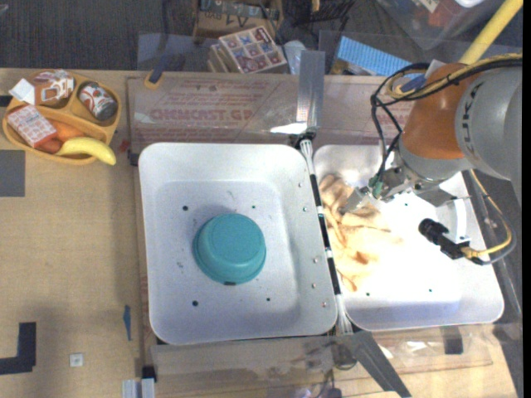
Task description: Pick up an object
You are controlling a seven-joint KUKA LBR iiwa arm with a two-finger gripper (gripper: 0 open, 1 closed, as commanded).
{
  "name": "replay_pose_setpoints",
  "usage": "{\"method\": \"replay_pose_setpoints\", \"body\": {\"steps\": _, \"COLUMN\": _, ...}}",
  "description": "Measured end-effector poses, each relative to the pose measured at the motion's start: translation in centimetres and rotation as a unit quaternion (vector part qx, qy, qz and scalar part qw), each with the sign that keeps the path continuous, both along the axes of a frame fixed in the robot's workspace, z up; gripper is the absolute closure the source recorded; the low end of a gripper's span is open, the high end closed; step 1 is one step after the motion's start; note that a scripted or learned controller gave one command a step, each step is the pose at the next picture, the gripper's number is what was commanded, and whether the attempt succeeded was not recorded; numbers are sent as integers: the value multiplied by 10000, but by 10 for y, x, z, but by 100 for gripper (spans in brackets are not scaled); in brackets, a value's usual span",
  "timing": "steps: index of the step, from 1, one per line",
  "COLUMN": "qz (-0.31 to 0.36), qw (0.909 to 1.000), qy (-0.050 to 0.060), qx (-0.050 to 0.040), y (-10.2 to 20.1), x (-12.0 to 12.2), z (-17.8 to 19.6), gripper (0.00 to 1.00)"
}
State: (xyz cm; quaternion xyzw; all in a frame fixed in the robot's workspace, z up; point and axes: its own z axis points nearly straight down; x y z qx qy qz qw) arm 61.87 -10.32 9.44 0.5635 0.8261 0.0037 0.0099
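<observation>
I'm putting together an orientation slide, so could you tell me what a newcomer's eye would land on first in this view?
The teal bowl stands out first, upside down near the middle of the left bin. Next comes the grey arm with its orange band, reaching in from the right over the right bin, its gripper low above pale, washed-out objects along that bin's left side. A yellow tray of toy food sits at the bench's far left corner.

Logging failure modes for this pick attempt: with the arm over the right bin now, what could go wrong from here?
1. The end effector sits over the pale pieces heaped along the right bin's left wall; they overlap and look flat, so a grasp may slip or come up with nothing.
2. That heap lies close to the divider between the bins, so a descent there might strike it.
3. The right bin is glare-washed, so targeting may be off. The teal bowl lies alone in the left bin.
</observation>
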Motion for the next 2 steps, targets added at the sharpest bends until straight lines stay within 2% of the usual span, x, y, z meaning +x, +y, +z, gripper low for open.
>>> {"method": "replay_pose_setpoints", "body": {"steps": 1, "qz": 33, "qw": 10000, "qy": -5, "qx": 9, "y": 3, "x": -24, "z": 0, "gripper": 0}}
{"method": "replay_pose_setpoints", "body": {"steps": 2, "qz": 124, "qw": 9999, "qy": -13, "qx": 10, "y": 3, "x": -36, "z": 0, "gripper": 0}}
